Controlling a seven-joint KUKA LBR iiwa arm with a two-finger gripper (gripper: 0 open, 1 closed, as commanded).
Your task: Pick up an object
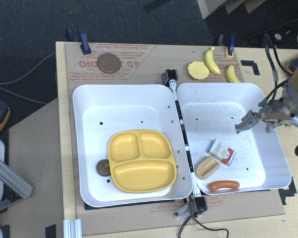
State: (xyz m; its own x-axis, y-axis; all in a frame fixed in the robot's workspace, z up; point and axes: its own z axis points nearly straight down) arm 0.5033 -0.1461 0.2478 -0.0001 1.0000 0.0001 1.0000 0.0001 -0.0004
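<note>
Three candidates sit in the right bin for this pick: a small white, blue and red packet, a tan bread roll touching its lower corner, and an orange-red sausage down near the front wall. The gripper reaches in from the right, hovering over the bare floor of that bin, above and to the right of the packet and well clear of it. Whether the jaws are spread or pressed together, I cannot tell from this angle; nothing shows between them. My read is that we are in the approach, with no grasp made yet. The next move, I'd judge, calls for a shift toward the front-left of the bin and then a descent onto one item; the sausage lies alone and looks the cleaner target, while the packet and roll crowd each other. Over in the left bin rests a yellow divided tray with a brown disc just beside it. On the bench behind lie another brown disc, two bananas and a yellow piece.
</note>
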